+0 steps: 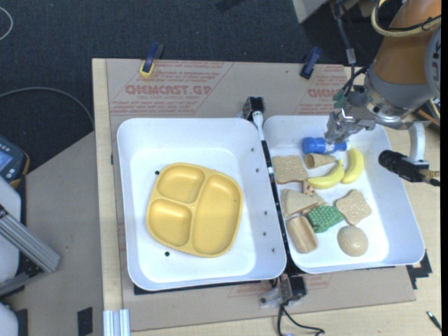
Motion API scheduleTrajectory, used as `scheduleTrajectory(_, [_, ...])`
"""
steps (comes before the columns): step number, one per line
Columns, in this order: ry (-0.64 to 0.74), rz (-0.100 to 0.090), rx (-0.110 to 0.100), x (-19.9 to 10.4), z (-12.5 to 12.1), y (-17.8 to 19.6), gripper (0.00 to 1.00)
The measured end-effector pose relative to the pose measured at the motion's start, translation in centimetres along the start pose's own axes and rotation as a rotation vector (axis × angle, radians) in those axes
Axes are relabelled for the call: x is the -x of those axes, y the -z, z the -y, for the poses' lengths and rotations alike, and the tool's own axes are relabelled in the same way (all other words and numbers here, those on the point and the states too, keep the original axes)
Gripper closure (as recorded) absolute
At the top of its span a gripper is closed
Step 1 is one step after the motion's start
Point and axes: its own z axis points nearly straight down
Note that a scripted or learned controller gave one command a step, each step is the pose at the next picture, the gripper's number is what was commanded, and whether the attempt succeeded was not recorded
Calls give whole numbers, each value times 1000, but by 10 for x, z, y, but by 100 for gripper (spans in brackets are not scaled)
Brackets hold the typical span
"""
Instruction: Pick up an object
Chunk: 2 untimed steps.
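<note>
1. Overhead, the gripper (339, 135) sits low in the right bin (402, 215), touching a blue object (315, 145); its grasp state cannot be told.
2. Risk: a banana (343, 171) lies just beside, so closing could nudge it or pinch off-centre.

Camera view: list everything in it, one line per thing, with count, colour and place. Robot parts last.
Bins: 2, white, side by side on the bench.
Divided plate: 1, yellow, three compartments, in the left bin.
Banana: 1, yellow, right bin, near its middle.
Blue object: 1, blue, right bin, far end, at the gripper.
Bread-like pieces: about 4, tan, right bin.
Green object: 1, green, right bin, near end.
Round piece: 1, beige, right bin, near end.
Clamps: 2, blue, far edge of the board.
Arm: 1, grey with orange, reaching in from the right.
Gripper: 1, grey, low over the blue object.
</note>
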Motion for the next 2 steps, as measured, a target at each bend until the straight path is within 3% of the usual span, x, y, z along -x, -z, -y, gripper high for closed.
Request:
scheduleTrajectory(1, [3, -3, -7, -51, 10, 5, 100])
scheduleTrajectory(2, [5, -3, -9, -104, 4, -10, 100])
